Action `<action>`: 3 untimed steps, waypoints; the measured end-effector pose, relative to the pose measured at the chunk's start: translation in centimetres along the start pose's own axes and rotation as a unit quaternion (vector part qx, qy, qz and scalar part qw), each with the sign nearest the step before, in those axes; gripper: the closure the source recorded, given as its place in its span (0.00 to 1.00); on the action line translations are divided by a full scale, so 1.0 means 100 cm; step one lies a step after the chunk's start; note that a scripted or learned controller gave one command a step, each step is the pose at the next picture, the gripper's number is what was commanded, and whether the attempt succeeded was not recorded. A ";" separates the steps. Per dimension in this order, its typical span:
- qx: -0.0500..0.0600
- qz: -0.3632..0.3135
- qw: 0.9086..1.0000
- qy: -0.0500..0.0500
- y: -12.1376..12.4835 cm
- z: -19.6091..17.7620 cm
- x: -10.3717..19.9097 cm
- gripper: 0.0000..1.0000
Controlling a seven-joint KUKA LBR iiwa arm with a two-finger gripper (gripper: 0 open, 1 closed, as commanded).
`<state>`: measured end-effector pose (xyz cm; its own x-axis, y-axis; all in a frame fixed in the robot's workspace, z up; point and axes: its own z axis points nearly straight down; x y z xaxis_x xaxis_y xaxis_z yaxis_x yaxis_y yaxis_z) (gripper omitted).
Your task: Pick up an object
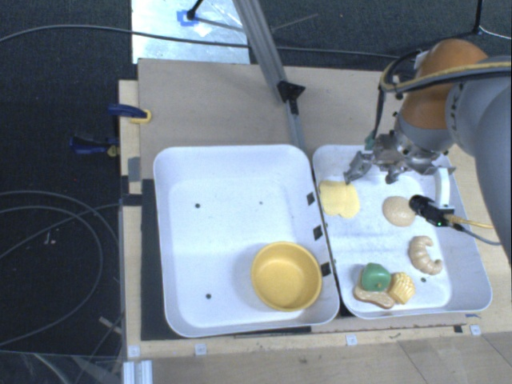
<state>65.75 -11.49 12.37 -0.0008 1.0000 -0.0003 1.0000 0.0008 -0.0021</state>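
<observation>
Overhead view. I am watching the gripper [374,165] hanging over the far part of the right bin [472,282], at roughly 1 o'clock from the bench's middle. I am reading its 2 fingers [356,166] as spread open, with nothing between them.

The task's candidates are all lying in this bin. A pale yellow slab-like piece [340,199] is resting at the bin's 10 o'clock corner, just below the nearer finger and near it, though I cannot tell whether they are touching. A beige rounded piece [398,210] is sitting near the middle, at about 3 o'clock from the yellow slab. A croissant-shaped piece [425,255] is lying at 4 o'clock. At 6 o'clock a green piece [374,276] is crowding against a corn-like yellow piece [402,287] and a tan flat piece [372,298]. The left bin [184,214] is holding 1 yellow bowl [286,274] at its 5 o'clock corner.

Step in hand, by my judgement: approach, with no grasp made yet. The next move is calling for centring the open fingers over 1 piece, probably the yellow slab, then descending and closing. The slab is looking flat and is lying close to the bin wall, so a clean pinch may be awkward.
</observation>
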 end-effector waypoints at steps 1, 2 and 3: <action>-0.004 0.000 1.000 0.000 0.002 -0.015 0.000 1.00; -0.005 -0.002 1.000 0.000 0.004 -0.078 0.006 1.00; -0.004 -0.002 1.000 0.000 0.005 -0.103 0.006 1.00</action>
<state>66.31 -10.87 22.70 -0.0055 1.0000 -0.0006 1.0000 0.0055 0.0049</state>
